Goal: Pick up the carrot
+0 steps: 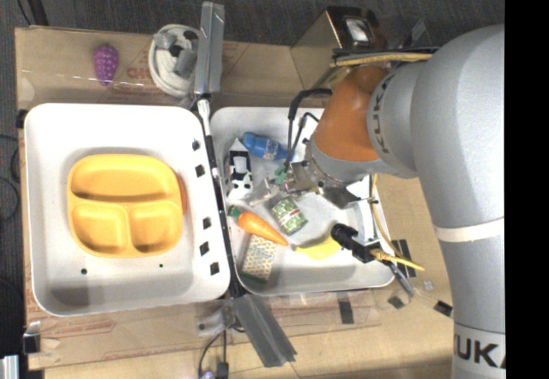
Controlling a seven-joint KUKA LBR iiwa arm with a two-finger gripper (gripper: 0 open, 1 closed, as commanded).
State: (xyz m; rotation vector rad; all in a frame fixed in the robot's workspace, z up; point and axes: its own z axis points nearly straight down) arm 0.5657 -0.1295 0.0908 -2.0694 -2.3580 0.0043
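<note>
Fingers were lost under the wrist, so whether they stood apart or together could not be told; the gripper hung low over the right bin, above a green packet, with nothing seen in its hold. The carrot lay slantwise on the bin's floor, just beside that packet and touching a patterned packet. A good pick would likely mean shifting towards the left bin, squaring across the carrot's middle, and closing clear of both packets.
</note>
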